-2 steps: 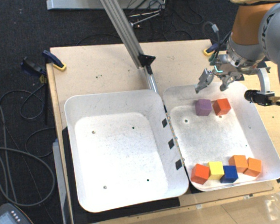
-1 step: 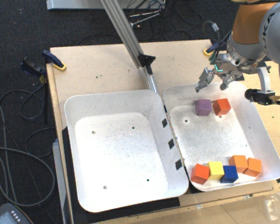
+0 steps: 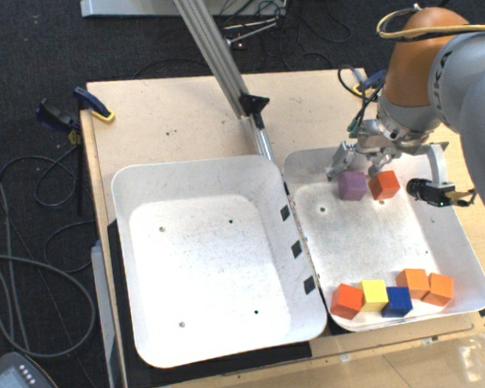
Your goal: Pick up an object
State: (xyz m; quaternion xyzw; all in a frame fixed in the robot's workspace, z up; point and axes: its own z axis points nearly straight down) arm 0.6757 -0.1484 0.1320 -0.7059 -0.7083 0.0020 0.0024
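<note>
Bright, even overhead light; sharp, soft shadows

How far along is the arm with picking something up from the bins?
Early. Done: the gripper has reached the right bin, just above the purple block and orange-red block at its far end. In hand: nothing visibly between the fingers; both blocks rest on the bin floor. Left: grasp and lift. Five other blocks sit untouched at the near edge.

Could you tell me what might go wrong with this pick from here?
1. The purple block and orange block sit side by side under the gripper, so it may catch both or push one aside.
2. Both lie near the right bin's far wall, which might nudge the fingers off target.
</note>
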